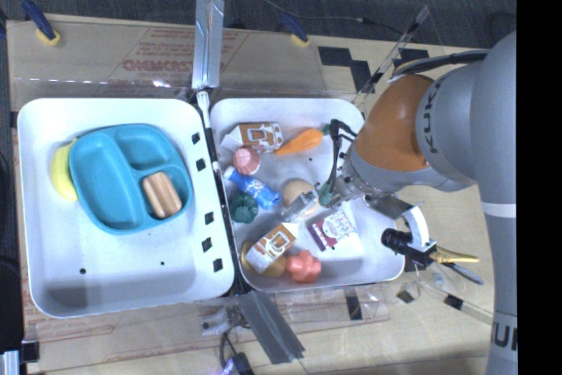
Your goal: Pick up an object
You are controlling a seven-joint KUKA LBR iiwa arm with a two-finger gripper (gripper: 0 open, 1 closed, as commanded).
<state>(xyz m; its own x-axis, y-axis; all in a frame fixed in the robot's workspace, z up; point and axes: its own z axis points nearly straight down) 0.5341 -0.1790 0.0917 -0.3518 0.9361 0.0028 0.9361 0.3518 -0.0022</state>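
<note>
Right bin (373, 272) holds the clutter: a carrot (299, 141) and a small carton (259, 135) near the far wall, a pink ball (246, 160) and a blue wrapper (248, 188) along the divider, a dark green lump (243, 207), a tan ball (296, 190), a second carton (272, 248), a red fruit (303, 267) by the near wall, and a white packet (334, 230) with a maroon label.

Left bin (44, 277) carries a blue tray (118, 176) with a bread roll (162, 194) in one compartment; a banana (60, 171) is tucked against the tray's outer edge, mostly covered by it.

Arm enters from the right, wrist bent down over the right bin. Gripper (327, 196) sits low among the objects, just beside the tan ball and above the white packet. That placement suggests it is working toward something in the bin's middle, probably the ball or the packet; which one is a guess.

Jaws: cannot tell how far apart they stand, nor whether anything is caught. The wrist and orange band hide the approach from above, and the tips blur into a grey piece (299, 206) lying next to them. The bin's right wall is largely covered by the arm.
</note>
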